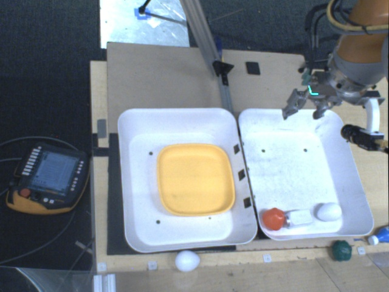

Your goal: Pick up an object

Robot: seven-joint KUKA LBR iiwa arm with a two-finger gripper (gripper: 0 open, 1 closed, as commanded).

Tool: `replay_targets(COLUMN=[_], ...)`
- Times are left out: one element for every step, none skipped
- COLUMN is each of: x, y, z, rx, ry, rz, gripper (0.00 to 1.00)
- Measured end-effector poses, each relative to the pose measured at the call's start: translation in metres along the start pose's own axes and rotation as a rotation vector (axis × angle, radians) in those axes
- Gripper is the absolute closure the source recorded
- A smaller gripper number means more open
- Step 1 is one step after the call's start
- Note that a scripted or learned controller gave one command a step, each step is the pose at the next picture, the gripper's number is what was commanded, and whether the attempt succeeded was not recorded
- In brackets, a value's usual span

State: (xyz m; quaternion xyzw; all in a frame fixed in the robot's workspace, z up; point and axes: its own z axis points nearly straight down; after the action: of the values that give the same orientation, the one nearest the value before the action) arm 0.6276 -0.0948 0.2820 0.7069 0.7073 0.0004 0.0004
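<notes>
The two-finger gripper [306, 108] is being held above the far edge of the right shallow white bin [349, 163], its fingers spread apart with nothing between them. The grey arm [360, 38] is being cut off by the top right corner. A round orange-red object [273, 218], a small white block [300, 217] and a white egg-shaped object [329, 212] are lying along the near wall; their exact nature is hard to make out. A square yellow plastic plate [196, 179] is resting in the left white bin [137, 163].
</notes>
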Motion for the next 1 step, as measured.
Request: replay_targets(x=[0.0000], y=[0.0000], z=[0.0000], rx=[0.000], ry=[0.000], rz=[0.000], gripper=[0.00])
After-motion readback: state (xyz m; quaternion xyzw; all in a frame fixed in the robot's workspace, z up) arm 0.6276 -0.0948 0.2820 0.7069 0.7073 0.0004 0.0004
